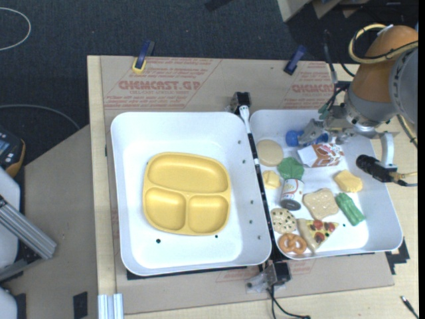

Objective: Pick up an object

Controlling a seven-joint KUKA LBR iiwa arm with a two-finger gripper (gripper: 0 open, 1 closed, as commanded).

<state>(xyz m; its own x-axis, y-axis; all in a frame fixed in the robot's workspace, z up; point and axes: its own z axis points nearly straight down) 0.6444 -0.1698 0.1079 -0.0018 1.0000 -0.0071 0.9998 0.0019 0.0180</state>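
Toy food (pixel 312 205) lies in a heap in the right bin (pixel 388 226); you see a cookie, a can and a pizza slice. The gripper (pixel 323 133) is low at that bin's far end, just above a red-and-white packet (pixel 321 155). You cannot tell its state. The left bin (pixel 126 151) holds a yellow tray (pixel 187 193).

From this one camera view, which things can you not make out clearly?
- Gripper: its fingers blur against the arm's wrist, so open or shut is unclear.
- Blue object: partly hidden by the gripper, too small to identify.
- White packet: its print is too small to read.
- Arm: cut off by the right edge.
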